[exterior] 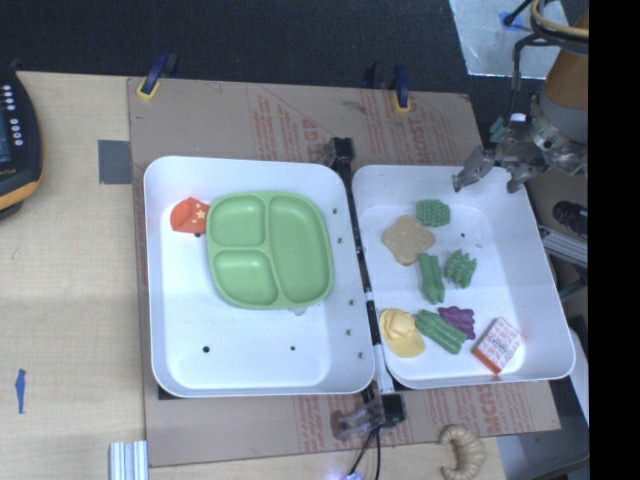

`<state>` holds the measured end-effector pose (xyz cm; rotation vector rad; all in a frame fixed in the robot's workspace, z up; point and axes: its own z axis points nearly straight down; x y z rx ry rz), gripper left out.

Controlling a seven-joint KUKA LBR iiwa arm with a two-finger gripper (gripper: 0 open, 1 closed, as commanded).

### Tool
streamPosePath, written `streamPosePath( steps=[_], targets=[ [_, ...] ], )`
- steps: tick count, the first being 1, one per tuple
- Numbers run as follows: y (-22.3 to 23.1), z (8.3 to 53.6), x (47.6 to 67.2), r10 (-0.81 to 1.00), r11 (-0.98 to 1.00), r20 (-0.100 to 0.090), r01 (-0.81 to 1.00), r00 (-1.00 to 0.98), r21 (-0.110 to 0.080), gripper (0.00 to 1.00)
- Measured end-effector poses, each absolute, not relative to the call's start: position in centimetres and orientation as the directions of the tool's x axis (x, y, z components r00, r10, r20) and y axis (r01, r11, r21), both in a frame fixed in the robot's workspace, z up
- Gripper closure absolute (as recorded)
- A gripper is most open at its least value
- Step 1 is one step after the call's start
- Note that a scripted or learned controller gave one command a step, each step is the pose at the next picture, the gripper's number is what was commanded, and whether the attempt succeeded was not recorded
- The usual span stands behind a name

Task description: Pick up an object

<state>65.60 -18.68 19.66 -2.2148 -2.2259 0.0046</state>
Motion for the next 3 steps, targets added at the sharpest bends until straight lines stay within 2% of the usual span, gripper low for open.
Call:
streamPosePath(
  steps=[1, 2, 3],
  targets=[
    [-13.4, 17.3, 58.2, 1.0, 0.006, 0.003, 1.0, -0.005, -0.013, 0.0],
    [-12.9, 9.2, 57.0, 1.0, 0.006, -0.007, 1.0, -0.006, 0.005, 0.0],
    [-13.3, 11.0, 57.4, 1.0, 0.005, -0.011, 1.0, -0.005, 0.014, 1.0]
  ],
)
